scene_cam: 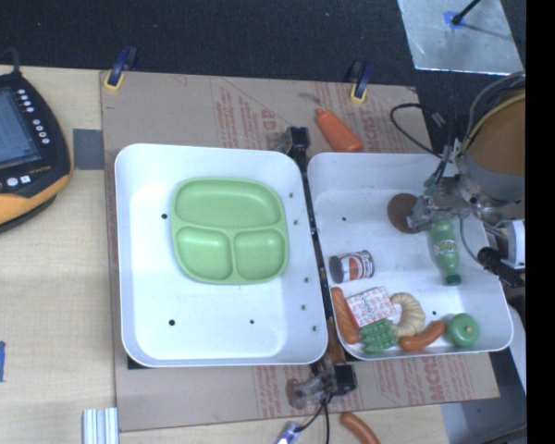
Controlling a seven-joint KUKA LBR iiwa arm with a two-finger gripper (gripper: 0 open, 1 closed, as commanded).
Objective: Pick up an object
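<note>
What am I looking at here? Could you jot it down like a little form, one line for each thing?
left bin: holds a green divided plate
right bin: holds the small items
can: lying on its side, near the bin's left wall
green bottle: lying down, at the right
brown disc: beside the gripper
front row: carrot, packet, bagel, sausage, green apple
outside the bins: orange carrot behind the right bin
gripper: low over the right bin, near the bottle's top
tablet: far left

The wooden bench [46,294] bears cardboard [259,109], two white bins [139,248], a pendant [14,155].
</note>
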